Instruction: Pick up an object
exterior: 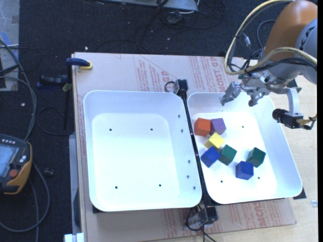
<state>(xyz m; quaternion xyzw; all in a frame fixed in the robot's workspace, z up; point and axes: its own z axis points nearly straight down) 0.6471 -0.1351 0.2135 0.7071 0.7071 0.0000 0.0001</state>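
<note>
Several small blocks lie in the right bin (282, 180): an orange block (202, 126), a purple block (218, 125), a yellow block (215, 141), a blue block (210, 157), a dark green block (227, 154), a second green block (256, 156) and a second blue block (245, 170). My gripper (241, 97) hangs above the bin's far edge, up and to the right of the orange and purple blocks. It is open, its two fingers spread apart, with nothing between them.
The left bin (101, 110) sits beside the right one, a black clamp (181, 87) at their shared far corner. Both rest on a cardboard sheet (146, 67). A blue-and-yellow clamp (78, 63) holds the bench's far left corner. A handheld pendant (12, 163) lies on the floor at left.
</note>
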